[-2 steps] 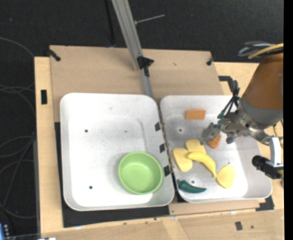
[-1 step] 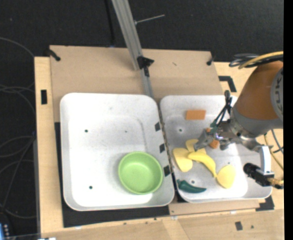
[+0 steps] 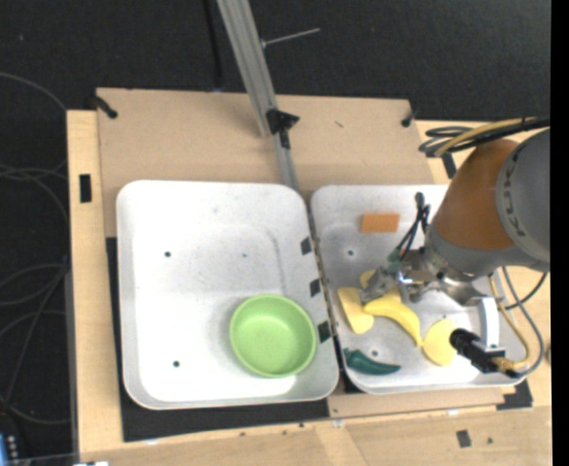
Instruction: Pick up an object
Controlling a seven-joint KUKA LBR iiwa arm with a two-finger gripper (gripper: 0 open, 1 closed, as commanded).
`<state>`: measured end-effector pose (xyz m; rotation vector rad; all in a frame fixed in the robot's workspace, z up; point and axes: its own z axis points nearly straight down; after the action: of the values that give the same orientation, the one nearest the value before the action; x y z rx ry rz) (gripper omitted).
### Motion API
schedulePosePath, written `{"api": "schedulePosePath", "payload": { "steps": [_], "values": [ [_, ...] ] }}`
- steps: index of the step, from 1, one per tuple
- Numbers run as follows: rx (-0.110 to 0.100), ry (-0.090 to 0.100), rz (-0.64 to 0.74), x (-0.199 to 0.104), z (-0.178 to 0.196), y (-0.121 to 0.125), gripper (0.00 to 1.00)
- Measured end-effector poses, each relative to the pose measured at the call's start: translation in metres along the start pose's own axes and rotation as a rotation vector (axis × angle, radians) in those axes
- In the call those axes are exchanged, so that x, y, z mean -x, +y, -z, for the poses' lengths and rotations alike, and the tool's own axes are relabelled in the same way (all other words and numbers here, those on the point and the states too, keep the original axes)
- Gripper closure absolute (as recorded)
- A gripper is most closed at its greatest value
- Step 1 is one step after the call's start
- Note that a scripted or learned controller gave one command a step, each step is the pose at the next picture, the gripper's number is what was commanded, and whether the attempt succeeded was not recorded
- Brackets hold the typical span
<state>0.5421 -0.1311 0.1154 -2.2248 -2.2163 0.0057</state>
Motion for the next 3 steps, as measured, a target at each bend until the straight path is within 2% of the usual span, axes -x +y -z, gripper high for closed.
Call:
{"api": "schedulePosePath", "payload": {
  "steps": [1,2,3],
  "values": [
    [0.008,0.002,-0.003,0.0,0.014,0.002,1.0],
    [0.009,0.001,0.005,0.003,0.057,0.005,1.0],
    [0.012,0.0,0.007,0.008,0.119,0.002,1.0]
  ]
}}
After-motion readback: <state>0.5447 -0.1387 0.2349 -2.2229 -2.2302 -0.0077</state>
